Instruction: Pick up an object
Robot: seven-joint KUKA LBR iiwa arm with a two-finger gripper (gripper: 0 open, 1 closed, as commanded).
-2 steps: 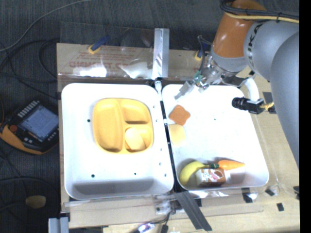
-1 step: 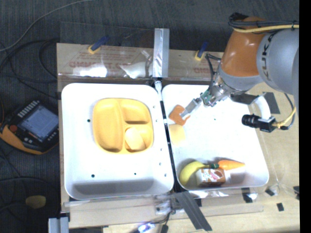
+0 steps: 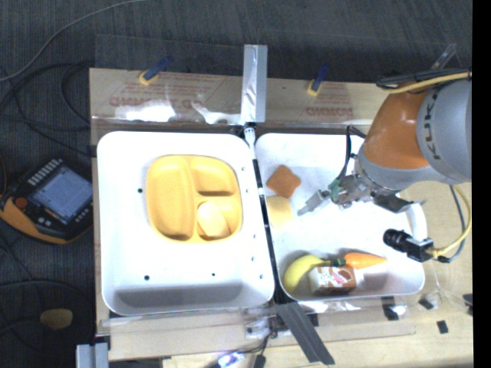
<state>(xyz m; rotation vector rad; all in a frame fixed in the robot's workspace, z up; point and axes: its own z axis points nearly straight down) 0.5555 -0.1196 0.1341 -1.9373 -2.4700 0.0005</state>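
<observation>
My gripper (image 3: 313, 202) hangs over the middle of the right bin (image 3: 410, 278), pointing left, and I see nothing held in it. Just left of its tip lie an orange square piece (image 3: 284, 180) and a pale yellow piece (image 3: 278, 212), both against the bin's left wall. Along the bin's front edge sit a yellow banana-like fruit (image 3: 299, 270), a small jar with a brown label (image 3: 335, 280) and an orange carrot (image 3: 365, 260).
The left bin (image 3: 123, 282) holds a yellow divided tray (image 3: 192, 196). The grey arm with its orange band (image 3: 399, 140) covers the right bin's far right part. A handheld controller (image 3: 50, 198) lies off the bench to the left.
</observation>
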